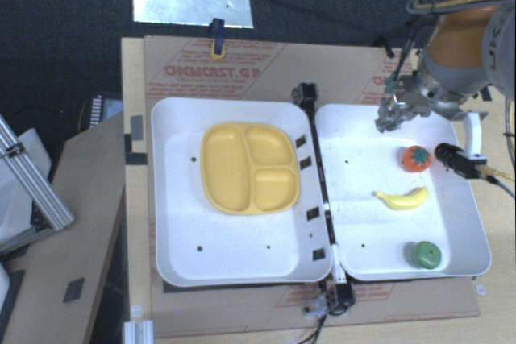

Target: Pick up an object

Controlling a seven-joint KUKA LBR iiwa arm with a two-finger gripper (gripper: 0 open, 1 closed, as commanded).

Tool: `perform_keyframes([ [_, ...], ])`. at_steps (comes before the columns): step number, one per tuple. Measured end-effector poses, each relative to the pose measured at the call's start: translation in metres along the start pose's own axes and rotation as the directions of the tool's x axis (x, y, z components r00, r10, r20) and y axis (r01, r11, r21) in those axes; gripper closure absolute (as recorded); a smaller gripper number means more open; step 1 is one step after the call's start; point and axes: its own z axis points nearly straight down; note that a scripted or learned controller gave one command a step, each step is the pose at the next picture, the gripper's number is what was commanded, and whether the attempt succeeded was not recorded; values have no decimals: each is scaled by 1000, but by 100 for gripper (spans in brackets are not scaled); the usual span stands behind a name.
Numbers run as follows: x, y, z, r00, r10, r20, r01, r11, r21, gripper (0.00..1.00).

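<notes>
Fingers: the gripper (390, 118) hangs over the right bin (355, 173), near its far edge; whether they are apart or together I cannot tell.
Tomato (415, 158): nearest, just front-right of the fingers; likely light, smooth, round, so pinch across its middle.
Banana (401, 199): farther forward; probably stiff plastic, so grip across its narrow body.
Green fruit (426, 254): farthest, well apart.

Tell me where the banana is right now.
The banana lies in the right bin, toward its right side, just below the tomato and above the green fruit, apart from both.
</notes>
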Motion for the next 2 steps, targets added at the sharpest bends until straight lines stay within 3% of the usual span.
perform_keyframes([
  [1,0,2,-53,1000,-1,0,1,1000,1,100],
  [2,37,-18,-48,1000,-3,-1,3,1000,7,100],
])
